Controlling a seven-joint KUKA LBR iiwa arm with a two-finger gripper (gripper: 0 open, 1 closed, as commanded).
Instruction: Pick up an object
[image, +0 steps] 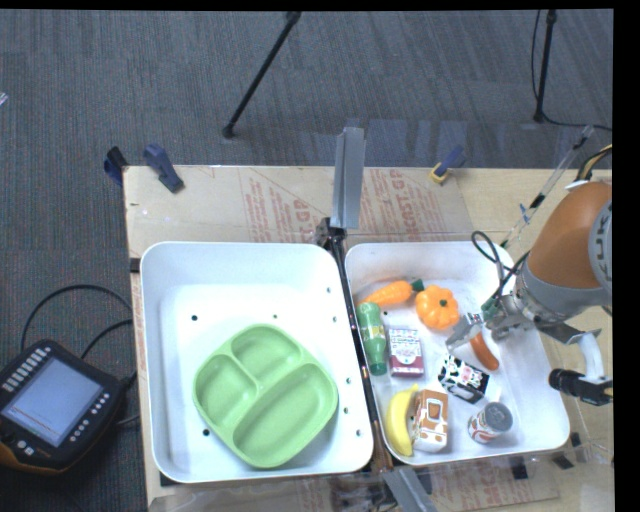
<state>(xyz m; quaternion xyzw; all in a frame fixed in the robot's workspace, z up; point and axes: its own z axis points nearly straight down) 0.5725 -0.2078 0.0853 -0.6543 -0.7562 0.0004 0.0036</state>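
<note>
Grey arm with orange band (565, 245) comes in from 3 o'clock, wrist bent down over the right white bin (556, 420). Hand (480, 335) sits low at the bin's 2 o'clock area, tilted toward 9 o'clock, its fingers clamped on a small orange-red oblong object (485, 352). Orange pumpkin toy (437, 308) is just beside the hand at 9 o'clock; orange carrot toy (390, 293) farther that way. Black-and-white cow-print carton (464, 379) lies just below at 6 o'clock. Green bottle (372, 336), red box (404, 352), yellow banana (400, 420) and a can (490, 423) lie elsewhere in the same bin. Left white bin (165, 300) holds a green divided plate (265, 395).
</note>
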